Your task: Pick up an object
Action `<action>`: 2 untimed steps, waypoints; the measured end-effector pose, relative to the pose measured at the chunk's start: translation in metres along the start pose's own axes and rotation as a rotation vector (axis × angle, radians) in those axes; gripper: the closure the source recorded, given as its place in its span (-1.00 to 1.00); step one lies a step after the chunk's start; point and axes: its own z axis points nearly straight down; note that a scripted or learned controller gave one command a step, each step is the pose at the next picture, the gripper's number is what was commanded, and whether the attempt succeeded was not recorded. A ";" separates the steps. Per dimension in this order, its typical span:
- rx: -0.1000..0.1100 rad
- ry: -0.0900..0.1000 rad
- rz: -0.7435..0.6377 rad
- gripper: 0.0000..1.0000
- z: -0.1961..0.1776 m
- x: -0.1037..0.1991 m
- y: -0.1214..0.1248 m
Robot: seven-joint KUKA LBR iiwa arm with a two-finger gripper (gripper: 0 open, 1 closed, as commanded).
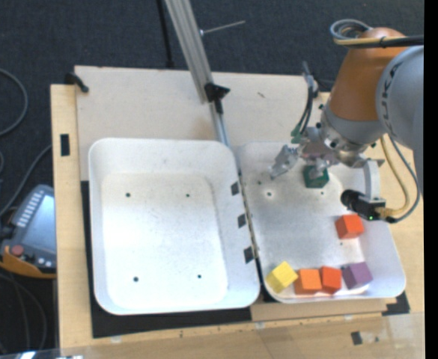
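A: Left to right, quick. Left bin (166, 223), white, nothing in it to go for. Metal post (191, 47) slants down to the seam between the bins.

B: Right bin (293, 223)?

A: Blocks along its near wall: yellow block (283, 275), orange block (308, 280), red-orange block (331, 278), purple block (356, 274), touching or nearly so in a row. One more, the lone orange block (350, 226), sits apart by the right wall.

B: Gripper?

A: Gripper (314, 172) is over the far part of the right bin, arm (372, 81) coming in from the right. There's a green thing (316, 176) at its tip. I can't tell whether that's a held object or part of the tool, nor whether the jaws are apart or together.

B: Which block is nearest?

A: I'd say the lone orange one: toward the near side and a bit right of the gripper. The row is farther, straight toward the near wall.

B: Room?

A: Lone block has open floor on its left and far sides, the wall just beside it on the right. The row is crowded against the near wall, so a harder grasp in my view. No long axis, all roughly cubes.
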 end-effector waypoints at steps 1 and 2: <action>-0.008 -0.006 0.002 -1.00 -0.118 -0.078 0.010; 0.008 -0.002 0.002 -1.00 -0.020 -0.113 0.048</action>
